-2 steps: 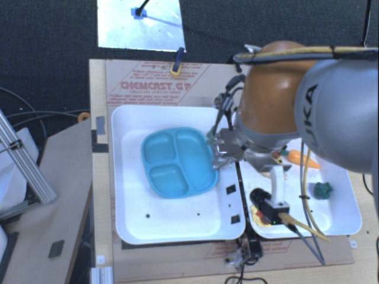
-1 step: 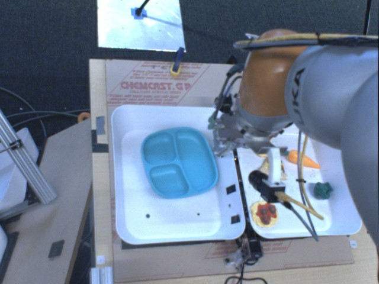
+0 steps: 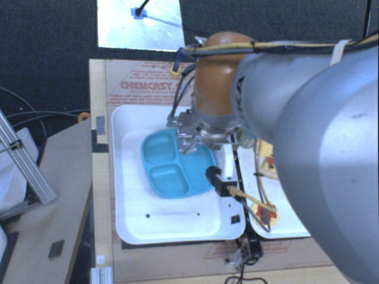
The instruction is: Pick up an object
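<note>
A blue divided tray (image 3: pixel 169 165) with three compartments lies in the left white bin (image 3: pixel 136 220), toward its back right. My gripper (image 3: pixel 188 142) is low over the tray's back right edge, at or just above its rim. The grey arm with its orange band (image 3: pixel 220 76) reaches in from the right and hides the tray's far corner. I cannot see whether anything is held.
The right bin (image 3: pixel 287 232) is mostly hidden under the arm; a yellow and red item (image 3: pixel 267 158) shows in it. A small black piece (image 3: pixel 235 219) sits at the left bin's front right corner. An aluminium rail (image 3: pixel 26 164) stands at the left.
</note>
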### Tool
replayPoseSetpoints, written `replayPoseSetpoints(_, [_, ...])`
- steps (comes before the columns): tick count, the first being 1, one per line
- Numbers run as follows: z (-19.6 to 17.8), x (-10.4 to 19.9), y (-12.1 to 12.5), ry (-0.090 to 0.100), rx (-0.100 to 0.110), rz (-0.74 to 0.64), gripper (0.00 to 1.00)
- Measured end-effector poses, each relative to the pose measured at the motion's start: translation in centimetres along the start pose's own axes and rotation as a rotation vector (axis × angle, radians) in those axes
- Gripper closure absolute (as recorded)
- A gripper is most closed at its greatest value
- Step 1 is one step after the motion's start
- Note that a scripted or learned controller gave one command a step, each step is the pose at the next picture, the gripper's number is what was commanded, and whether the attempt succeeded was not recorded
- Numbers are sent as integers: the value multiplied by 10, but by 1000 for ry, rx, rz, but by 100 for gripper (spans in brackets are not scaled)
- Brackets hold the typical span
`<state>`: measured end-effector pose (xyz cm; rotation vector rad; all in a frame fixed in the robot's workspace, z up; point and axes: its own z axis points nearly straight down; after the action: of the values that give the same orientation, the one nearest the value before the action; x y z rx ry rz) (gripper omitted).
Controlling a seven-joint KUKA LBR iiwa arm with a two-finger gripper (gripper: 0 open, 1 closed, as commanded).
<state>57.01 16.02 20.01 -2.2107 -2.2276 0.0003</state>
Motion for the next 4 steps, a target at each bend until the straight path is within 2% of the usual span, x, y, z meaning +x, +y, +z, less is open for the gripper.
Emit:
replayPoseSetpoints(1, [-72,-11,-7,0,-9,3,100])
replayPoseSetpoints(2, [-137,-29,-65,1,-7,3,100])
replayPoseSetpoints(3, [-186,-7,-84,2,-9,0,100])
replayPoseSetpoints(4, [-275,-25,-84,2,-15,3,100])
